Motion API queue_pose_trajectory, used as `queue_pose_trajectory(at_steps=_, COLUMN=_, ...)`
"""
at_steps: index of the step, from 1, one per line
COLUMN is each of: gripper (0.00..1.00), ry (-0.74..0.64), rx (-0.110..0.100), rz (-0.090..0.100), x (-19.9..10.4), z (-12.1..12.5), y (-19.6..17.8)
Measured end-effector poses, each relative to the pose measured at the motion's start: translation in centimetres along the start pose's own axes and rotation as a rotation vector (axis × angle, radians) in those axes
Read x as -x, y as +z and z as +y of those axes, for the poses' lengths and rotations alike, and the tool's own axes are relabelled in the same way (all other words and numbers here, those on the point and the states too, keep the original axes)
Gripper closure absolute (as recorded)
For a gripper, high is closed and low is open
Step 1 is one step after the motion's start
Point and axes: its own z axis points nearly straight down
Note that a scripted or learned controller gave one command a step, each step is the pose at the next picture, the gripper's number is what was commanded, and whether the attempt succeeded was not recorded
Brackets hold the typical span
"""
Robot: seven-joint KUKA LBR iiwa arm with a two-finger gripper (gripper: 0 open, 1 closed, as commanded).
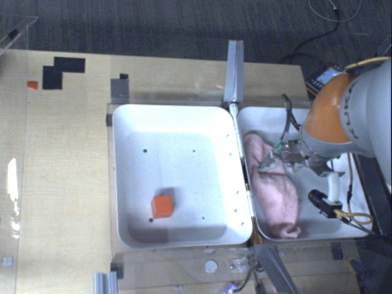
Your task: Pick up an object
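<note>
the light wooden desk carries two shallow white plastic bins side by side. near the desk's far left corner lie a small orange square marker and a black stepped patch.

the left white bin holds one small orange cube, resting on the bin floor near the front left corner, well apart from the walls on the right. small dark dots mark the bin floor.

a grey metal upright bar stands at the far end of the seam between the two bins.

the right white bin holds a pink crumpled cloth, which lies lengthwise along the bin's left wall, from the middle of the bin to its front edge. the cloth's upper end is narrower and its lower end is bunched against the front wall.

the gripper sits low over the upper part of the pink cloth, at or very near its surface. its fingertips are too small and too cluttered to separate, so it is not possible to tell whether the gripper is spread or closed, or whether it has any cloth in it. behind it, the grey arm with the orange band reaches in from the right over the right bin. a black and white fitting with yellow cable hangs below the wrist, over the bin's right side.
</note>
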Motion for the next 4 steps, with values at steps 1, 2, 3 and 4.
queue_pose_trajectory(at_steps=1, gripper=0.0, ry=-0.126, rx=-0.003, rz=-0.001, x=0.2, z=1.0, y=0.0)
queue_pose_trajectory(at_steps=2, gripper=0.0, ry=-0.169, rx=-0.001, rz=-0.002, x=2.7, z=-4.2, y=-0.1)
queue_pose_trajectory(at_steps=3, gripper=0.0, ry=-0.228, rx=0.001, rz=-0.003, x=1.4, z=-3.2, y=-0.1)
queue_pose_trajectory(at_steps=4, gripper=0.0, ry=-0.031, rx=-0.002, rz=0.0, x=-0.4, z=0.4, y=0.0)
